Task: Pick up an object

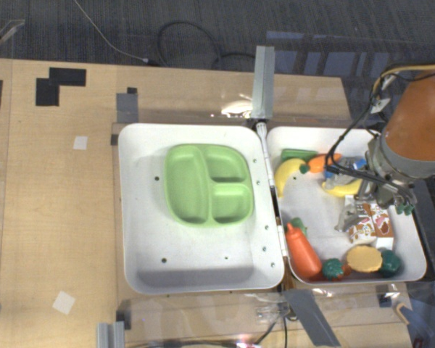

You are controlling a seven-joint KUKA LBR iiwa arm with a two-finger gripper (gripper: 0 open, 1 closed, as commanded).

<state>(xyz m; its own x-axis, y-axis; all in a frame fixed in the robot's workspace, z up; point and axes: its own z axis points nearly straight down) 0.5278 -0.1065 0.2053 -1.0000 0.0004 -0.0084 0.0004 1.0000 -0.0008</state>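
The gripper [357, 212] hung low in the right bin [420, 263] above a small printed packet [370, 225], whether its fingers were parted I couldn't tell; judging by this, the grasp remained ahead, needing closure there.

One fixed camera looks down at a slant on my table [51, 216] and both white bins [141, 267], from fairly high; my arm [420, 122] enters right.

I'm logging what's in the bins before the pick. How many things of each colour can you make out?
Green: 2, divided plate, small piece
Yellow: 2, banana-like piece, round piece
Orange-red: 1, carrot-like piece
Printed packet: 1
Total: 6; others under the arm are unclear.
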